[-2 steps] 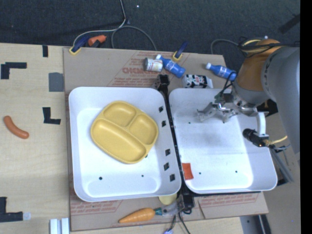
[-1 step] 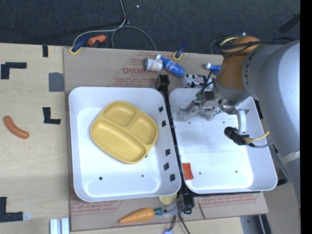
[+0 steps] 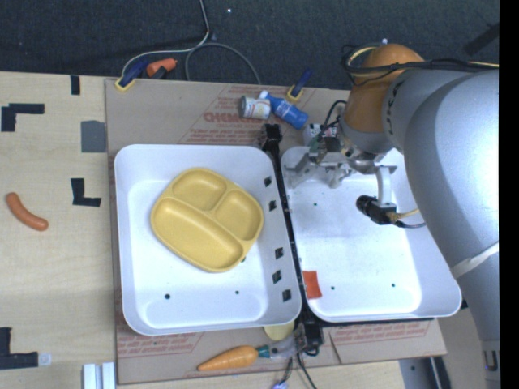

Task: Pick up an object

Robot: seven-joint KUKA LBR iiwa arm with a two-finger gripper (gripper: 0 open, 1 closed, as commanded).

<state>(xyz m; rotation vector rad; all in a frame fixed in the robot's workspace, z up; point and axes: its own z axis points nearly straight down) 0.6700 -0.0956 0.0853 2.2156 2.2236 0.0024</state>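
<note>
Plate (image 3: 208,217), yellow and divided into compartments, lies flat in the left bin (image 3: 134,241), the clearest thing to pick. The gripper (image 3: 328,164) hangs over the far left corner of the right bin (image 3: 389,298), just beside the divider between the bins; whether it is spread or closed I cannot tell. A small orange tag (image 3: 310,284) lies at the near left of the right bin. To do this well, the arm should cross the divider, come down over the plate's raised rim, and pinch an edge rather than the flat middle. A toy carrot (image 3: 229,359) lies on the desk (image 3: 49,298) near the bins.
</note>
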